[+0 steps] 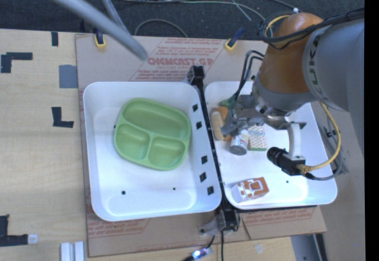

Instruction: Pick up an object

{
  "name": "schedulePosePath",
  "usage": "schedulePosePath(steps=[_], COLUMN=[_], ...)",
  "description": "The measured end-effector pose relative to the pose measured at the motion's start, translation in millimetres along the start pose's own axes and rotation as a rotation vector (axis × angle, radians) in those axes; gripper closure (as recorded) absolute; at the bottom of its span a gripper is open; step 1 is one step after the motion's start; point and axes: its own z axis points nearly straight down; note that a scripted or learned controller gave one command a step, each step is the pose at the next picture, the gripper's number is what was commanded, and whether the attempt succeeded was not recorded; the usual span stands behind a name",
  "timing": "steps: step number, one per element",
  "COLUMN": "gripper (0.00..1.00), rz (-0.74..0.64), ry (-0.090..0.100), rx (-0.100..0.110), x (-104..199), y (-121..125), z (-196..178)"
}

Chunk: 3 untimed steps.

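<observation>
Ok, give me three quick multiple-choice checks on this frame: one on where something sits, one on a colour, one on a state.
1. Where is the divided plate?
A. In the left bin
B. In the right bin
C. On the bare bench

2. What colour is that plate?
A. Red
B. Green
C. Blue

3. How does the small orange-and-white packet lie?
A. Held up off the bin floor
B. Stacked on the plate
C. Flat on the right bin's floor, near its front edge

Answers:
1 A, it fills much of the left bin.
2 B, it is light green all over.
3 C, it lies alone on the white floor of the right bin, apart from the tool and the cluster of items under it.
</observation>
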Motion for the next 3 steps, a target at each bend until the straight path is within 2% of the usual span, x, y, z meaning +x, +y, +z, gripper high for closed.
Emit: schedulePosePath(steps=[1,3], gripper=[1.00,1.00], rz=[0.000,0.001], ry=[0.000,0.001], rx=[0.000,-0.002], x=[45.9,118.6], y=[17.7,77.6], z=[7.5,-2.3])
